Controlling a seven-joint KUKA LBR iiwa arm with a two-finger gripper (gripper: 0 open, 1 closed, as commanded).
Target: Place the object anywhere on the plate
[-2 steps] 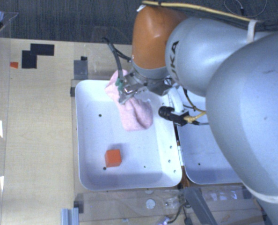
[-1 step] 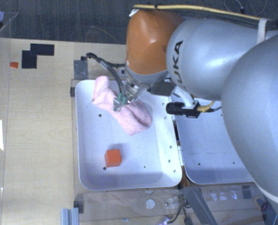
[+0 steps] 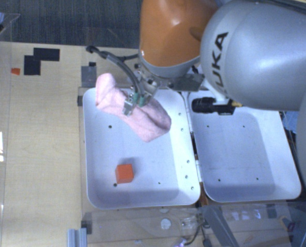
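The pink cloth (image 3: 135, 112) lies in the left bin (image 3: 158, 192), long axis slanting from upper left to lower right. My fingers (image 3: 134, 103) sit over its middle; I cannot tell their spread. An orange block (image 3: 124, 173) rests nearer the front.

Pink cloth (image 3: 142, 118), orange-red block (image 3: 124, 173), white bins (image 3: 99, 189), grey-and-orange arm (image 3: 235, 45).
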